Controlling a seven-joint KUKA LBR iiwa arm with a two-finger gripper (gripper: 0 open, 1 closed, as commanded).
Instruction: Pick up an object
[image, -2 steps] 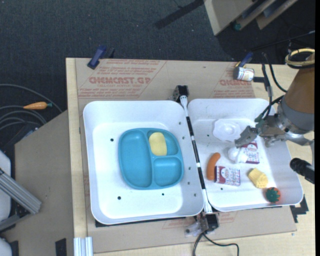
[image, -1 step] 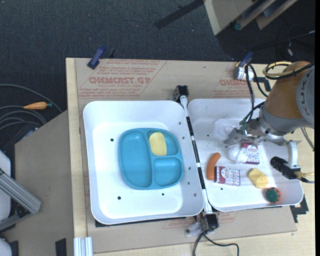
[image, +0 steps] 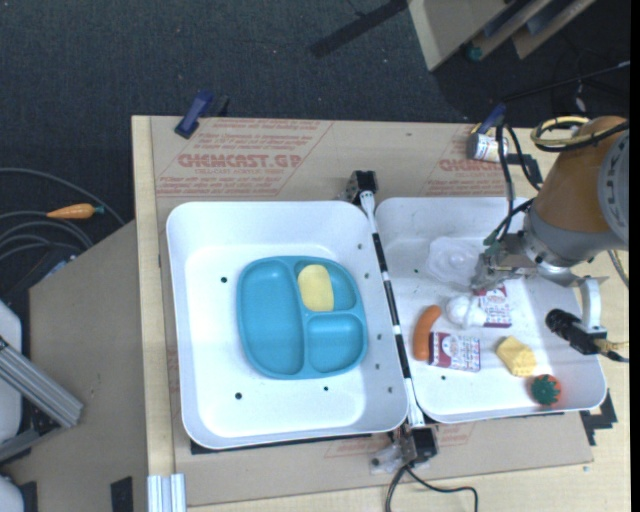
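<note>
Gripper (image: 488, 283) first: mine hangs low in the right bin (image: 590, 385), its tip just above a small white ball (image: 459, 311) and the top edge of a red-and-white packet (image: 496, 309). Whether it is spread or pressed together, and whether it touches either one, I cannot tell (the tip is a small dark blur from this height), and I see nothing pinched in it.

My arm (image: 578, 195) comes in from the right over the bin's far corner, the orange band bulging above the grey wrist, the wrist bent down and leftward into the bin. Black cables loop past it.

Things I could pick lie in this right bin. The ball is round and pale. An orange sausage shape (image: 427, 321) lies left of it, smooth and rounded at both ends, near the bin's left wall. A flat red-and-white carton (image: 456, 351) lies below the ball. A yellow wedge (image: 517, 356), blocky like cheese, sits to the right, and a small green-and-red round thing (image: 544, 390) rests near the front right corner. A crumpled clear wrapper (image: 447, 256) lies toward the back.

The left bin (image: 200, 400) holds a blue plastic tray (image: 262, 322) with three compartments; a yellow oval (image: 316, 287) sits in its upper right one. Both bins are shallow, white and glossy, resting on a brown printed board (image: 250, 150).
</note>
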